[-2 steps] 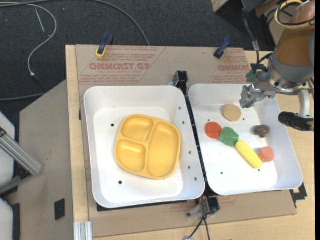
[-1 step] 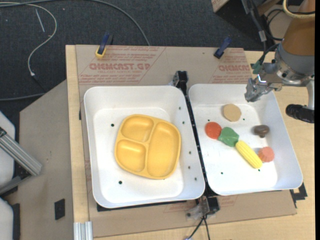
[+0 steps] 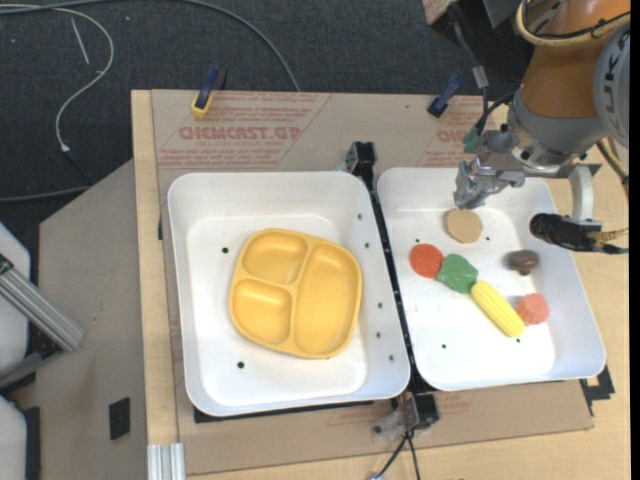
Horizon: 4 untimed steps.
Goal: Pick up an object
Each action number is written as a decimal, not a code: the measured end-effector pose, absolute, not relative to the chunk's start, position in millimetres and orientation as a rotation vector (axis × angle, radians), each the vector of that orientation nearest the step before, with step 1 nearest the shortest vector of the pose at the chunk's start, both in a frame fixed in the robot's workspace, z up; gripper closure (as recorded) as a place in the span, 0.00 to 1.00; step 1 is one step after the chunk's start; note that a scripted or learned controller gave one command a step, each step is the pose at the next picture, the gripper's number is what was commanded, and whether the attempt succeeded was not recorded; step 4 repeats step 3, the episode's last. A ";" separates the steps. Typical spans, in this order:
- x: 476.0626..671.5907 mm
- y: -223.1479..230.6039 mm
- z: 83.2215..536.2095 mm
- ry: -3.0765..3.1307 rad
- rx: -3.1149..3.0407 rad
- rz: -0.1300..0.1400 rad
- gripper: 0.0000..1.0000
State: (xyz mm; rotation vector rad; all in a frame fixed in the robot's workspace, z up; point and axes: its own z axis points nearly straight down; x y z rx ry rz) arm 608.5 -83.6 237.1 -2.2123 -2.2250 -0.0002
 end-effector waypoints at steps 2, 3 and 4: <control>599.5 28.8 217.5 -2.225 -2.210 0.000 1.00; 601.4 81.2 213.9 -2.227 -2.213 -0.002 1.00; 601.4 81.2 213.9 -2.227 -2.213 -0.002 1.00</control>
